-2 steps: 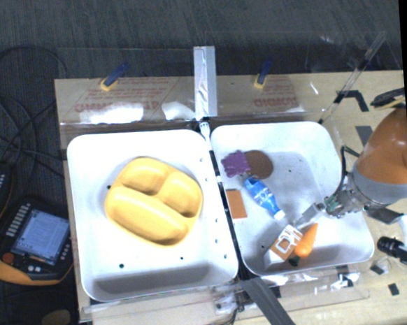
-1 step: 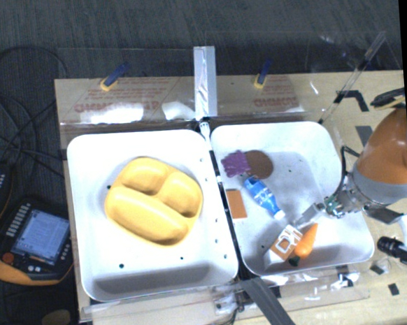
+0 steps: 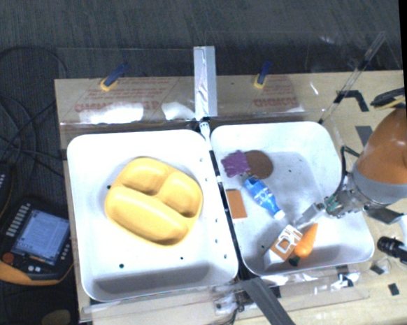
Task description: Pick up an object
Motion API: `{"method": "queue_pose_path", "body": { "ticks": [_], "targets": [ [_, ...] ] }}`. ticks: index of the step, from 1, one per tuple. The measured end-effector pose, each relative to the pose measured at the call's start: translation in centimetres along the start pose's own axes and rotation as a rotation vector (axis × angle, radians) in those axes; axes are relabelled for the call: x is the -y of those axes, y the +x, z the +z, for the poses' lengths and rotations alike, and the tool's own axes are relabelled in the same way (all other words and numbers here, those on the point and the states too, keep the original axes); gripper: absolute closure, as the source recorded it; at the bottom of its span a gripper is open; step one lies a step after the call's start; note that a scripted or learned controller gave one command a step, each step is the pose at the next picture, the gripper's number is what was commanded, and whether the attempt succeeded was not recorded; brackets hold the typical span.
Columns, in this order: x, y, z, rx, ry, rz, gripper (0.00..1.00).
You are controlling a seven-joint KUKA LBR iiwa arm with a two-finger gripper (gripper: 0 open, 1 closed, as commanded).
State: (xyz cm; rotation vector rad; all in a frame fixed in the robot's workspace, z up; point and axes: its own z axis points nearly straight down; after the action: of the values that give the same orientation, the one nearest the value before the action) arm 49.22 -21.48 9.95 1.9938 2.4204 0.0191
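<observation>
The right bin (image 3: 306,132) holds several small things. A purple lump (image 3: 235,163) touches a brown disc (image 3: 259,164) near its back left. A blue and white bottle (image 3: 262,196) lies in the middle, with an orange-brown card (image 3: 236,204) against the left wall. At the front, an orange carrot-like piece (image 3: 306,241) leans on a small white box with brown print (image 3: 285,243). My gripper (image 3: 311,214) reaches in from the right, low over the bin floor, just above and right of the carrot piece and the box.
The left bin (image 3: 84,160) holds a large yellow bun-shaped object (image 3: 152,200). A metal divider (image 3: 205,88) stands behind the seam between the bins. Two clips (image 3: 115,77) (image 3: 262,76) sit on the board behind. Handheld controllers (image 3: 34,238) lie off the bench's left.
</observation>
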Motion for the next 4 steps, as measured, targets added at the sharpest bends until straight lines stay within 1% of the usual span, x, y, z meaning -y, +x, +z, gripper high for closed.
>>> {"method": "queue_pose_path", "body": {
  "ticks": [1, 2, 3, 4],
  "targets": [
    [0.0, 0.0, 0.0, 0.0, 0.0, 0.0, 0.0],
    [-7.5, 8.9, -0.4, 0.001, 0.015, -0.124, 0.0],
    [-12.8, 8.3, 0.4, 0.001, 0.015, -0.239, 0.0],
    [-17.0, 6.6, -1.6, -0.009, 0.036, -0.354, 0.0]
  ]
}}
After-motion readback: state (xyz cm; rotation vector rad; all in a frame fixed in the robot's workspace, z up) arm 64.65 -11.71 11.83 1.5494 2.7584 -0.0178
